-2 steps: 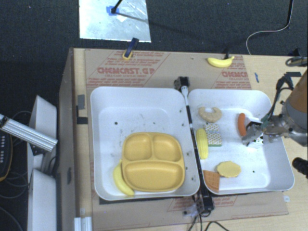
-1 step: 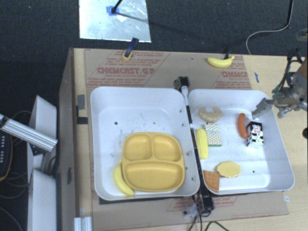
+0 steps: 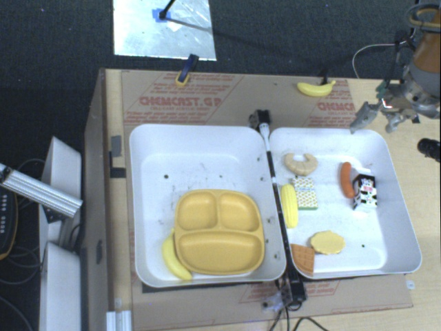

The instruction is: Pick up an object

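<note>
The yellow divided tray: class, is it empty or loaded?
Empty. All three compartments of the yellow divided tray show bare yellow; a banana lies beside it.

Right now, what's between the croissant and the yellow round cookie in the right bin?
In the camera view, the patterned green block lies between the croissant and the yellow round cookie, with bare bin floor below it.

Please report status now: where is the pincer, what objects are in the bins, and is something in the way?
Pincer open, holding nothing, above right bin's far right corner. Sausage and cow toy nearest. No obstruction between.
</note>
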`<state>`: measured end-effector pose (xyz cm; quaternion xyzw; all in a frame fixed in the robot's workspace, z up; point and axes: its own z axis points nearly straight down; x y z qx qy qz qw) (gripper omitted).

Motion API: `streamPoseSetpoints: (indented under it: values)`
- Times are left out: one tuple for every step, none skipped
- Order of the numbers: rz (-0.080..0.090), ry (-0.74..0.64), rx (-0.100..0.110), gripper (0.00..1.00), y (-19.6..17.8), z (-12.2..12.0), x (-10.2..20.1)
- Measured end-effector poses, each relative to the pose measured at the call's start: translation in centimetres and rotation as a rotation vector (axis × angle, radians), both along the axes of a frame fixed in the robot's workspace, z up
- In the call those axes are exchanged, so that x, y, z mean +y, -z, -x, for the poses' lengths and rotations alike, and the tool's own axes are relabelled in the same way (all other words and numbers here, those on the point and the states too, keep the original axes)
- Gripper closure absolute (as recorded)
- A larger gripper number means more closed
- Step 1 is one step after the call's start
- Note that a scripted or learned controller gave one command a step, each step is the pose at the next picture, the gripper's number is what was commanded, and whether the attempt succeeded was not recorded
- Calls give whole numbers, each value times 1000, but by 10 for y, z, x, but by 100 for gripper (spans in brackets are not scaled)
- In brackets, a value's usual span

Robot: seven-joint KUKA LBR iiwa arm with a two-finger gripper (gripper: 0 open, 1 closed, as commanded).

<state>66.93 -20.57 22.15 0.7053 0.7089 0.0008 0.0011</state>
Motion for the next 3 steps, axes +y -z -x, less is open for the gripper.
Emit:
streamPoseSetpoints:
  values:
    - [1,3,1,0,7,59,-1]
    - [1,1,0,0,47,22,0]
    - [0,3,2,0,137,37,0]
